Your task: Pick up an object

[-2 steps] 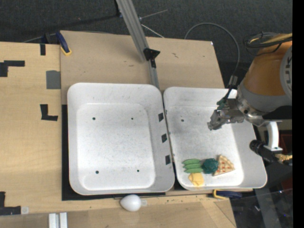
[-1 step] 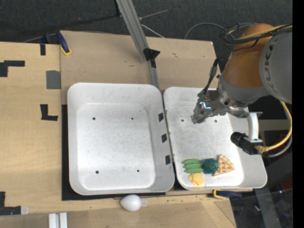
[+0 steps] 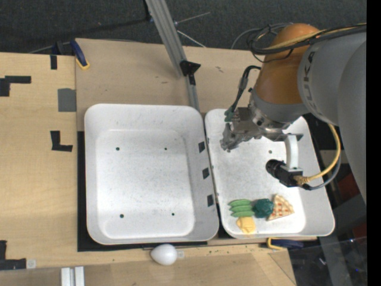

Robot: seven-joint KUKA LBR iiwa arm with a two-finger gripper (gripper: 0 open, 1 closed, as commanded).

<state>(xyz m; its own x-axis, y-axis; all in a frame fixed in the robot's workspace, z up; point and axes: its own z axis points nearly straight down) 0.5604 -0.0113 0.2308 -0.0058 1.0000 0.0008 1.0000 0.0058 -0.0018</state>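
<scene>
While the arm (image 3: 315, 70) reaches in from the right of the frame, these lines go outward from the hand.

Hand: the hand (image 3: 229, 140) hangs over the upper left part of the right bin (image 3: 318, 219), close to that bin's left wall; whether it is open or closed cannot be told from this slant, and nothing shows in its grip.

Wrist: an orange band (image 3: 286, 70) sits above the grey wrist, right of centre in the upper frame; a black cylinder (image 3: 280, 170) with a yellow cable (image 3: 333, 159) hangs lower right of the hand.

Toy cluster: four small toys lie together in the lower part of the right bin, well apart from the hand.

Green pods: the green pods (image 3: 240, 206) lie with their long axis running left to right, at the cluster's left.

Yellow piece: the yellow piece (image 3: 246, 224) lies just below the pods, nearest the bin's lower wall.

Dark green lump: the dark green lump (image 3: 262, 207) sits between the pods and the pizza slice, touching or nearly touching both.

Pizza slice: the pizza slice (image 3: 280, 208) runs on a diagonal from upper left to lower right, at the cluster's right.

Open room: bare white floor lies between the hand and the cluster; the cluster is near the lower wall, with room on its right.

Left bin: the left bin (image 3: 95, 159) fills the middle of the frame, its right rim touching the right bin's left rim.

Surface: a white egg-shaped thing (image 3: 164, 254) lies on the surface (image 3: 119, 70) just below the left bin's lower rim.
</scene>
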